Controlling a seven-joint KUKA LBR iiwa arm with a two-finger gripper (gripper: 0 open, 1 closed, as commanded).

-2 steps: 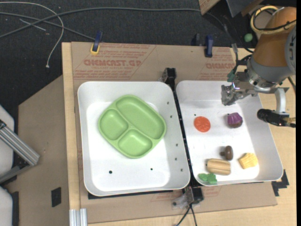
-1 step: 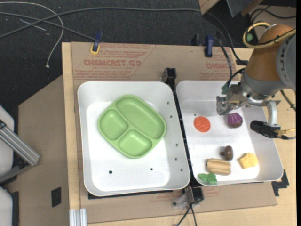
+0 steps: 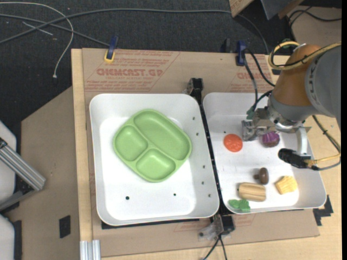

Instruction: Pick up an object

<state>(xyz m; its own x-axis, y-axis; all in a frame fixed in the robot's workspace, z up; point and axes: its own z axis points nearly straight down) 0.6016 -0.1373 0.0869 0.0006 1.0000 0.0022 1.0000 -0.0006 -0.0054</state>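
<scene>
jaws' gap hidden, seemingly near purple object (image 3: pixel 270 139).

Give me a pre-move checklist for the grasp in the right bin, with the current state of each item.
1. Gripper over the right bin: ok.
2. Object between the fingers: cannot tell.
3. Nearest targets in reach, orange piece and purple piece: ok.
4. Both lie apart from each other: ok.
5. Brown piece, tan block, yellow piece and green piece lie away from the gripper: ok.
6. Green tray in the left bin, out of the path: ok.
</scene>
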